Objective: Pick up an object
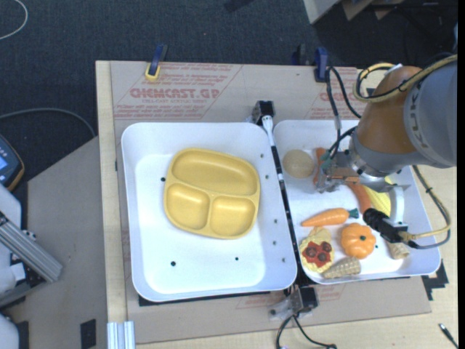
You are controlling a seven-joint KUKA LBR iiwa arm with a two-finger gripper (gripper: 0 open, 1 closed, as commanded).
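Carrot [326, 217] | right bin [414, 264] | just below-left of fingers [323, 174]

I read red print on brown board [218, 86] covering worktop, behind left bin [138, 195]: "CHEMCAST G.P", biggest line, last letters unsure. Smaller red line beneath it, too fine for me to read. More red print on same board behind right bin [418, 264], cut off by arm [429, 115], unreadable. Letters on arm's grey shell, too partial to make out.
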